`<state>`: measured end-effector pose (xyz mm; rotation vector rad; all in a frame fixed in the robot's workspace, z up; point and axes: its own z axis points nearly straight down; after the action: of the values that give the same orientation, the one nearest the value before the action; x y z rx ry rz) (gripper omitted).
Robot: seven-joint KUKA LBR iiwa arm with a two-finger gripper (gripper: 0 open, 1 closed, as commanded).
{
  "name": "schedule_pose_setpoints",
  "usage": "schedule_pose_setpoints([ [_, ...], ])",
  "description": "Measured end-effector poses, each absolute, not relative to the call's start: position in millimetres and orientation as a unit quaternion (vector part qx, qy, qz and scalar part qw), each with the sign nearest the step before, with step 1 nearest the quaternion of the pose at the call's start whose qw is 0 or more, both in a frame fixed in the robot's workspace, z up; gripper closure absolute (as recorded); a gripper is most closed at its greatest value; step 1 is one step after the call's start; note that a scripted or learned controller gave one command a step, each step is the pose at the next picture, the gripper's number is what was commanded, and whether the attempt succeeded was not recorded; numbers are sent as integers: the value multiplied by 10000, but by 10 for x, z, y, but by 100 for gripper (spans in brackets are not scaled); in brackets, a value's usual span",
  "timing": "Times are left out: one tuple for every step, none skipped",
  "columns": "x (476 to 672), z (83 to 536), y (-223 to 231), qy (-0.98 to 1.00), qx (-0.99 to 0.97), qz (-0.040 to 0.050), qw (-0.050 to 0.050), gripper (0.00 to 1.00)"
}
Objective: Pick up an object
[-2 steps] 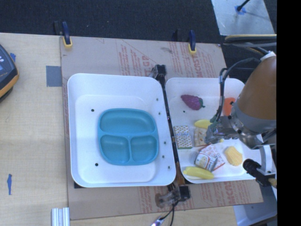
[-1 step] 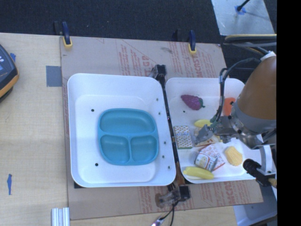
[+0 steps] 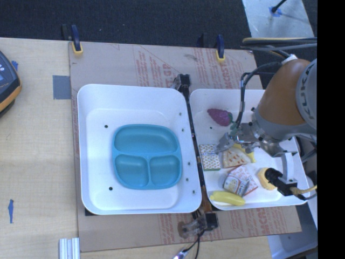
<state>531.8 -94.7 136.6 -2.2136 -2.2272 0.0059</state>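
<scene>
A pale wooden bench (image 3: 38,161) carried a brown cardboard sheet (image 3: 156,63) held by 2 blue clamps at its far edge, and on it sat 2 shallow white bins side by side. The left bin (image 3: 91,144) held a light blue plastic divided tray (image 3: 146,156) with 3 compartments, lying flat near the bin's centre. The right bin (image 3: 202,104) held the loose objects: a purple rounded plush-like piece (image 3: 219,116) near its far edge, a small green-and-white printed packet (image 3: 209,158) against its left wall, a tan triangular cracker-like piece (image 3: 235,158) near the middle, a crumpled white wrapper with printing (image 3: 240,182) just nearer, a yellow banana (image 3: 227,198) along the near edge, and a yellow ring-shaped toy (image 3: 266,178) toward the near right corner. The grey arm with its orange band (image 3: 288,93) reached in over the right bin, and the gripper (image 3: 228,142) hung low just beside the triangular piece; whether its fingers were spread or closed could not be told.
</scene>
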Motion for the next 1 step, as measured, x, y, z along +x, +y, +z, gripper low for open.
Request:
schedule_pose_setpoints([
  [6560,914,-1110,-7089,-7053,12,13,0],
])
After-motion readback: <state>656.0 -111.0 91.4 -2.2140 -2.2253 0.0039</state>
